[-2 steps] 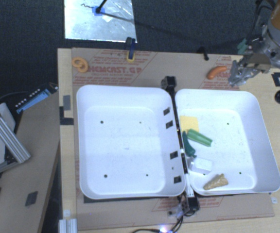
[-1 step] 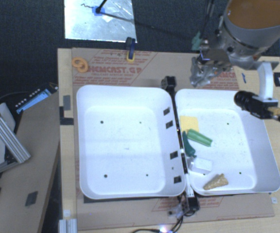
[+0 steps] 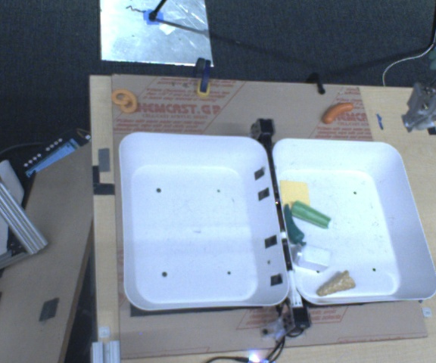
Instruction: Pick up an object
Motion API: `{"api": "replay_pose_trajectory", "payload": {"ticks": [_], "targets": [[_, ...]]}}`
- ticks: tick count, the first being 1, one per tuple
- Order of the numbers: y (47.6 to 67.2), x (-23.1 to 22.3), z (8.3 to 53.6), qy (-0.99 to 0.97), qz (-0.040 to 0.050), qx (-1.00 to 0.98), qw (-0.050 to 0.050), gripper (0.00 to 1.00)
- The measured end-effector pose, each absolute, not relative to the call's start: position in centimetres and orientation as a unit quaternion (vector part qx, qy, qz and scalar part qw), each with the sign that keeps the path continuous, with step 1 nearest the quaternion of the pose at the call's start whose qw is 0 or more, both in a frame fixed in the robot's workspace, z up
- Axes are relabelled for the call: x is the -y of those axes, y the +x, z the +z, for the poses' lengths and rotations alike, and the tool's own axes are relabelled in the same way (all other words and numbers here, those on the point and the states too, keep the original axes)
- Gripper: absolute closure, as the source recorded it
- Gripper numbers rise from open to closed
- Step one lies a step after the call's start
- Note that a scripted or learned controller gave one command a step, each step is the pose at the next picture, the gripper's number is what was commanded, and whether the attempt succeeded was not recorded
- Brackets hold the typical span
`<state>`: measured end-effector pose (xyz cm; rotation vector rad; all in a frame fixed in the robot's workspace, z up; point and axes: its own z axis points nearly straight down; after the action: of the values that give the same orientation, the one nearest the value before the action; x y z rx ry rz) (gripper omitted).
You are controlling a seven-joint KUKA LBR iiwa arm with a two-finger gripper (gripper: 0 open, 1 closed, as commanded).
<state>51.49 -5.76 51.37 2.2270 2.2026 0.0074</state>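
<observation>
Well apart: hand (image 3: 430, 112) top right, grip state unclear; green obj (image 3: 310, 215) in right bin (image 3: 400, 203).

One fixed camera looks down aslant; both bins (image 3: 331, 157) fit.

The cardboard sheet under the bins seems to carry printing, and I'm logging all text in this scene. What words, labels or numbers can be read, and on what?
"SEMCAST. G 9" or close to it, in red, on the cardboard sheet behind the left bin; the letters are blurred, so this reading is uncertain.
Other red print on that sheet, near the orange sausage-shaped object and along the front edge: too blurred to read.
Nothing else carries legible text.
</observation>
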Motion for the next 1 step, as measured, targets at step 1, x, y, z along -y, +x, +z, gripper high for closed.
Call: {"api": "replay_pose_trajectory", "payload": {"ticks": [1], "targets": [[48.57,0.59,50.02,0.704,0.0012,-0.710,0.000,1.00]]}}
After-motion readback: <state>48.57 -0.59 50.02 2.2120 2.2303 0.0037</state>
